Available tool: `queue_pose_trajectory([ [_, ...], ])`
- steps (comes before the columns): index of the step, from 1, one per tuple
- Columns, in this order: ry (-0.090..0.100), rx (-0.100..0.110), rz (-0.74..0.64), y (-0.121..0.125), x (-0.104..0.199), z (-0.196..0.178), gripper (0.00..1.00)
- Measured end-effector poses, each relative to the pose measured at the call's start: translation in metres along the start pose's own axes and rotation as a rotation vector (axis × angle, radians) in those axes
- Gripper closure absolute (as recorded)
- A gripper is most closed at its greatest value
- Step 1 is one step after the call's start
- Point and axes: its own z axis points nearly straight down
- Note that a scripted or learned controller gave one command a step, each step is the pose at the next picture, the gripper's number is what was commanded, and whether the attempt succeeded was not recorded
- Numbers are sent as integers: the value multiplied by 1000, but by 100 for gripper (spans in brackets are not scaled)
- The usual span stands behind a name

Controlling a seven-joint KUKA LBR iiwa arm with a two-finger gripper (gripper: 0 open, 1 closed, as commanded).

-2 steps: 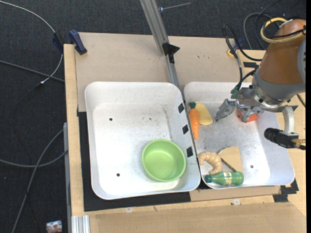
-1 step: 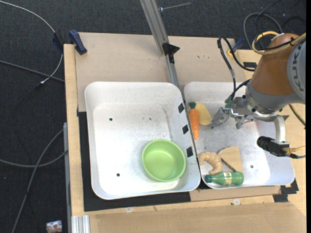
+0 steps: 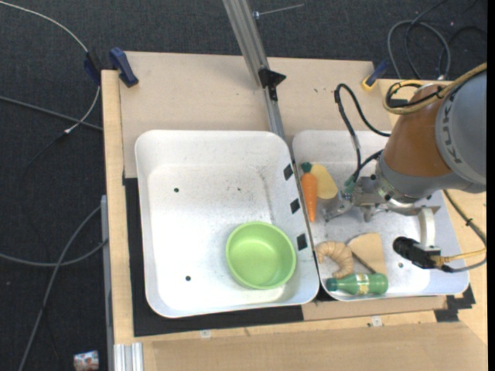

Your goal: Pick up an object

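In the right bin [image 3: 456, 280], a toy carrot [image 3: 309, 194] lies along the left wall with a pale yellow piece [image 3: 326, 182] touching its right side. The claw [image 3: 346, 205] hangs just right of them, low over the bin floor; how far it is open I cannot tell, and nothing shows in its grip. Nearer the front lie a tan curved piece [image 3: 336, 254], a tan wedge [image 3: 369, 249] and a green bottle [image 3: 357, 285] on its side. A green bowl [image 3: 261, 254] sits in the left bin [image 3: 166, 168] on the tabletop [image 3: 201, 83].
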Motion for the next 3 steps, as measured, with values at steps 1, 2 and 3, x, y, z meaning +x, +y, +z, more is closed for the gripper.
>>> queue_pose_trajectory([
  [1,0,-4,-1,2,0,-12,100],
  [2,-1,-8,-1,2,3,-53,100],
  [3,-1,-9,-1,1,3,-114,100],
])
